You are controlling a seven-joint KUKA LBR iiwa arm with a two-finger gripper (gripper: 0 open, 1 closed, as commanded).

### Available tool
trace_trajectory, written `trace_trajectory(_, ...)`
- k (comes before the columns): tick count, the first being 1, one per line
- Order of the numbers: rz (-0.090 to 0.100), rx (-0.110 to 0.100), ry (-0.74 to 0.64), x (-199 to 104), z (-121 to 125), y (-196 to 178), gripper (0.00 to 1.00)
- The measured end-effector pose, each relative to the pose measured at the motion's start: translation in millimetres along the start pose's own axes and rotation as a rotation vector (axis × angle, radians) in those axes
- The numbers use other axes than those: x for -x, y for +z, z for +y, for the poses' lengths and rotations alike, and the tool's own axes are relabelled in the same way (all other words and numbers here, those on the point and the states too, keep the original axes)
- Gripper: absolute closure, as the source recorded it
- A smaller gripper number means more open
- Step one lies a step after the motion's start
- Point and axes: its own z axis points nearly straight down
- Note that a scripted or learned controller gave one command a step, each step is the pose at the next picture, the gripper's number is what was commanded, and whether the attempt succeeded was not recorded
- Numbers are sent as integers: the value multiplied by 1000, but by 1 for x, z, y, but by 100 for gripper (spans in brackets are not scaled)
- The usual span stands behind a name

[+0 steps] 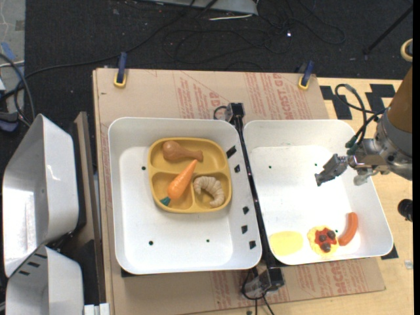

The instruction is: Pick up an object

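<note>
We see the gripper (326, 172) hovering over the right bin (289, 140), though we cannot tell its state. A toy sausage (348, 228) lies near that bin's front right corner, well apart.

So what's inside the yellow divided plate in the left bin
The yellow plate holds a chicken drumstick in its top compartment, a carrot lower left and a pale shrimp lower right. The plate floor beneath each food is covered.

A brown board (197, 90) tops the bench, held by two yellow clamps (120, 79) at its far edge. Dark floor (65, 25) beyond carries black cables (197, 28).
</note>
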Motion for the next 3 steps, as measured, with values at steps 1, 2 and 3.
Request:
trace_trajectory(1, -1, 10, -3, 0, 2, -5, 0)
trace_trajectory(2, 0, 5, -1, -5, 11, 45, 0)
trace_trajectory(3, 0, 4, 0, -7, 6, 108, 0)
